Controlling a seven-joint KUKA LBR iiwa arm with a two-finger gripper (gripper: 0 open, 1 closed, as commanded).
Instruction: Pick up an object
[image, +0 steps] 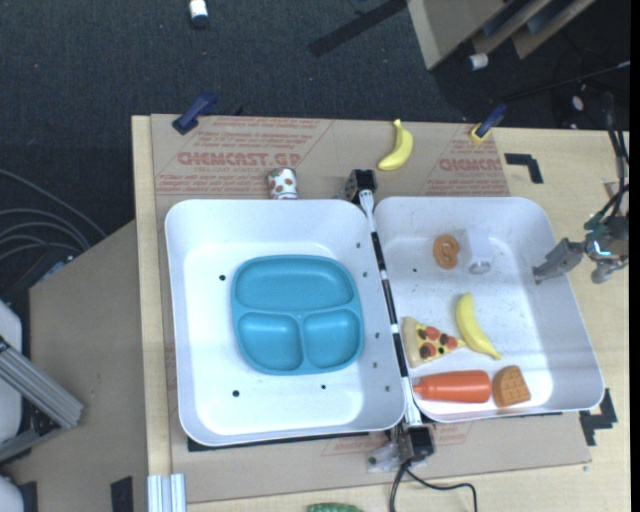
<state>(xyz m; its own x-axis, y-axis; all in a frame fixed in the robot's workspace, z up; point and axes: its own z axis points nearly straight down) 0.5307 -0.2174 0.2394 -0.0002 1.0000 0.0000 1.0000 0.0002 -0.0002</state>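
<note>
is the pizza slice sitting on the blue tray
No, the pizza slice lies in the right bin, while the blue tray sits in the left bin.

Toy foods (478, 325) (banana, pizza, carrot) in right bin (570, 330).

Beyond my tabletop (150, 300) lies dark blue-grey carpet (90, 60). Black cables (40, 225) curl past its left edge, and a beige cabinet (500, 25) stands off its far right corner.

The brown board (240, 150) behind the bins reads "CHEMCAST GP" in red.
</note>
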